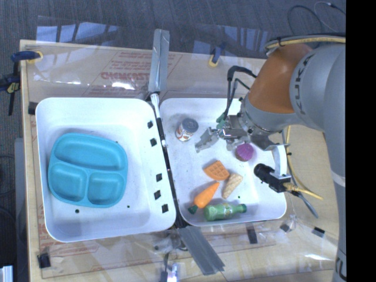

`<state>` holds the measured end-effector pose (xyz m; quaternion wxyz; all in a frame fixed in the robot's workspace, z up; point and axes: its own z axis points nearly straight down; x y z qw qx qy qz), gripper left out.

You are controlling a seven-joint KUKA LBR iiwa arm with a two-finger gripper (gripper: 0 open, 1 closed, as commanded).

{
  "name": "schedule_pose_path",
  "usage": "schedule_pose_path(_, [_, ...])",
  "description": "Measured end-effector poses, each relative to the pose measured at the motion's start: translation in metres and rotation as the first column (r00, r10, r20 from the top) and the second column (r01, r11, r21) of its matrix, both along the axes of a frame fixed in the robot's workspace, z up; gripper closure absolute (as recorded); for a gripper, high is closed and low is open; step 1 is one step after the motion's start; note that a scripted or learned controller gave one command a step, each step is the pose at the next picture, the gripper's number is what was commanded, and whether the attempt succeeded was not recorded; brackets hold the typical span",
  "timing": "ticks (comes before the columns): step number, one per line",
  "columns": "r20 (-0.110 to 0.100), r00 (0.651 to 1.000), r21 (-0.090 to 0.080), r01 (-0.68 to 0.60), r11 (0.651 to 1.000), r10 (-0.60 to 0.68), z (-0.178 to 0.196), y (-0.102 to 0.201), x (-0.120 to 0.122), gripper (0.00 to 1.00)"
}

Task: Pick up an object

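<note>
Toys cluster in the right bin (267,207): carrot (205,195), green bottle (224,211), waffle (216,170), purple ball (244,152). End effector (207,139) hovers open (nothing between its fingers) near the can (187,129), presumably lining up.

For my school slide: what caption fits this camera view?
Gripper hovers in the right bin above a carrot and bottle.

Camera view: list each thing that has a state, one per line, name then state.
End effector: low over the right bin, nothing seen between its fingers.
Can: on its side, upper left of the right bin.
Bottle: lying flat, capped, by the near wall.
Carrot: lying flat, beside the bottle.
Corn: lying flat.
Waffle: flat.
Purple ball: resting beneath the wrist.
Blue tray: flat in the left bin.
</note>
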<state>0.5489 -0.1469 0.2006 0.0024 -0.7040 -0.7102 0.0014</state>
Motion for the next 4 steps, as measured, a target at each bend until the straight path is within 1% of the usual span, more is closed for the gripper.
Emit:
schedule_pose_path(1, [0.014,0.995,-0.004,-0.098,0.995,0.098,-0.103,-0.012,-0.044,0.0])
schedule_pose_path(2, [0.003,0.997,0.0,-0.081,0.997,0.081,-0.109,-0.001,-0.073,0.0])
schedule_pose_path(3, [0.004,0.993,-0.001,-0.117,0.993,0.117,-0.109,-0.064,-0.02,0.0])
schedule_pose_path(4, [0.005,0.964,-0.002,-0.265,0.964,0.265,-0.108,-0.062,0.034,0.0])
